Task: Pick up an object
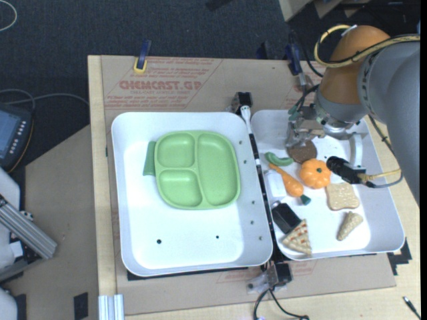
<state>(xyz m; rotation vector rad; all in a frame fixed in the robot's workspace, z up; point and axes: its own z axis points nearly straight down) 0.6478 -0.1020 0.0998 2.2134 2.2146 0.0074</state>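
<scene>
My gripper (301, 137) is low in the back left part of the right bin (380, 235), directly over a brown round piece (304, 152) and touching or nearly touching its top. A green pea pod (279, 158) lies just left of that piece. An orange pumpkin (314, 173) sits in front of it, and a carrot (287, 181) lies at a slant beside the pumpkin.
The right bin's front half holds a bread slice (342, 196), a pale cone-shaped piece (349, 225), a pizza slice (297, 237) and a small black block (285, 215). A green divided plate (197, 168) lies in the left bin (180, 252).
</scene>
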